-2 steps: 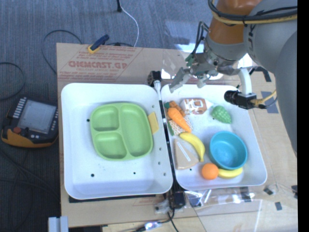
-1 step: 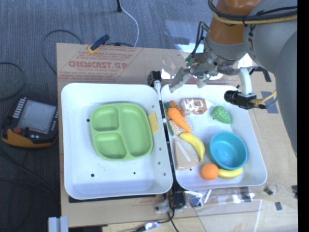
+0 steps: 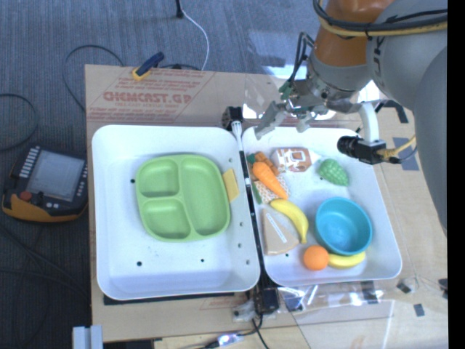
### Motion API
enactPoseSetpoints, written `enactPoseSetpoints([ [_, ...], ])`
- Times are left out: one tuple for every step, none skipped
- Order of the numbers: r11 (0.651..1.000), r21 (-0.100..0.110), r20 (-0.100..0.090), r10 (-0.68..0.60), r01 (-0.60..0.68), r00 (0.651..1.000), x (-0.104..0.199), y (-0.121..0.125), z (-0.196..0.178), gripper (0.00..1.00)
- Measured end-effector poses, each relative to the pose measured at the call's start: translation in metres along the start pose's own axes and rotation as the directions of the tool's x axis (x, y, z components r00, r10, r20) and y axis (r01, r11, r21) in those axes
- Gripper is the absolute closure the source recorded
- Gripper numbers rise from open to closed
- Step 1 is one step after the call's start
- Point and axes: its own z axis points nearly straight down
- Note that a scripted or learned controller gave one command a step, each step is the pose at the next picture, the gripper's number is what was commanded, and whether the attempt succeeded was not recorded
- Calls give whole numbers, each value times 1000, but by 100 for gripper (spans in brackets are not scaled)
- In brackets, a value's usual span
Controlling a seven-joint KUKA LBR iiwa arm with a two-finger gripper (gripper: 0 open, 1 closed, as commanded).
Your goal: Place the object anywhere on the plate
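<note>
A green divided plate (image 3: 182,196) lies in the left bin (image 3: 116,267). A thin yellow piece (image 3: 230,185) leans at the plate's right rim. The right bin (image 3: 378,217) holds a carrot (image 3: 267,178), a banana (image 3: 290,217), an orange (image 3: 315,257), a blue bowl (image 3: 344,226), a green bumpy fruit (image 3: 333,171), a printed snack packet (image 3: 290,159) and a flat tan slice (image 3: 277,235). My gripper (image 3: 282,122) hangs over the far left corner of the right bin, above the carrot and packet. Its fingers are spread open with nothing between them.
A second yellow piece (image 3: 347,260) pokes out under the blue bowl. A black camera mount (image 3: 361,148) sticks out from the arm over the right bin's far edge. A handheld controller (image 3: 43,184) lies on the floor left of the bench.
</note>
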Motion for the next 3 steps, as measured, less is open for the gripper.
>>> enactPoseSetpoints([
  [1000, 0, 0, 0, 0, 1000, 0, 0, 0, 0],
  [1000, 0, 0, 0, 0, 1000, 0, 0, 0, 0],
  [1000, 0, 0, 0, 0, 1000, 0, 0, 0, 0],
])
